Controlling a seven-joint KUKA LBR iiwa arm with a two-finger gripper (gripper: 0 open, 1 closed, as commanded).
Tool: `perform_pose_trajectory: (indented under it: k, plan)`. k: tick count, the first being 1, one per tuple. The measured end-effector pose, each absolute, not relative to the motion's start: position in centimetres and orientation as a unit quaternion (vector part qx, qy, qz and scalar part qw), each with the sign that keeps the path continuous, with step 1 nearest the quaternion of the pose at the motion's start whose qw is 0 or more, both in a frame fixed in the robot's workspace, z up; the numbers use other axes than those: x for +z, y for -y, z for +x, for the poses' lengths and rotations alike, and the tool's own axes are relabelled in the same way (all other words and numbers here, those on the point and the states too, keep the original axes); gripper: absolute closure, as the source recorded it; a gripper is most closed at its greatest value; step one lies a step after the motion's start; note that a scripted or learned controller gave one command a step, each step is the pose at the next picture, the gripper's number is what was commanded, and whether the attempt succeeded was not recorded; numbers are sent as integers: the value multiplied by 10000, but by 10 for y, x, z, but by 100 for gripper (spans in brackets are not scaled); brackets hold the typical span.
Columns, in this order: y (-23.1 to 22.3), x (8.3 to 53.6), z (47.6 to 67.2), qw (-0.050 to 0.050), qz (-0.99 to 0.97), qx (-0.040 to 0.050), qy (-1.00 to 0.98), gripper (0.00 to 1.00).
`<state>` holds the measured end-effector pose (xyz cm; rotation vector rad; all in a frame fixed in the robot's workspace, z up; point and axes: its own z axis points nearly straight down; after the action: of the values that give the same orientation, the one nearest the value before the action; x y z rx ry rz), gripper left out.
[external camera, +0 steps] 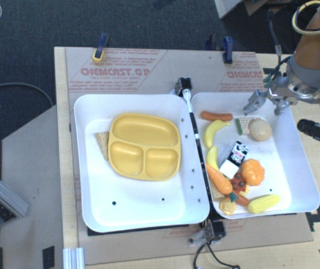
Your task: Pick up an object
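**Jaws spread above the far corner of the toy-filled bin**

The right bin (302,150), a shallow white plastic tray with rounded corners, serves as the landmark here. The arm's jaws (266,101) hang over its far edge, near the back right corner; the two metal fingers (254,103) stand apart with nothing between them. Above them the grey wrist carries a glossy orange band (312,50).

Inside that bin lies a cluster of smooth plastic toy foods. Toward its far side, a slim orange-red sausage (216,116) lies crosswise, and a round, pale beige ball (260,130) sits just beside the jaws, nearest to them. A curved yellow banana (212,134) runs along the bin's left wall. In the middle is a small black-and-white carton (237,153), boxy in shape, with a ribbed orange pumpkin (253,171) just beside it. A tapered carrot (219,179) lies toward the near left, and a bumpy yellow corn cob (263,203) rests by the near edge.

To the left of the landmark bin, touching it along a black seam, is the left bin (92,195). It bears a matte yellow divided plate (144,146) with three compartments and soft rounded corners, which partly covers a tan triangular piece (102,142).

Both bins rest on a surface (143,72) of brown board printed with red lettering.
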<state>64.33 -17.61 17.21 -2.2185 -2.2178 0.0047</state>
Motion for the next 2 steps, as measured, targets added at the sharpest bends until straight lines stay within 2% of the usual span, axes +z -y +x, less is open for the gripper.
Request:
perform_pose_trajectory:
  k: [1,2]
  plan:
    - [181,112,644,7,-7071,7,7071,0]
    - [180,84,644,12,-7066,9,7076,0]
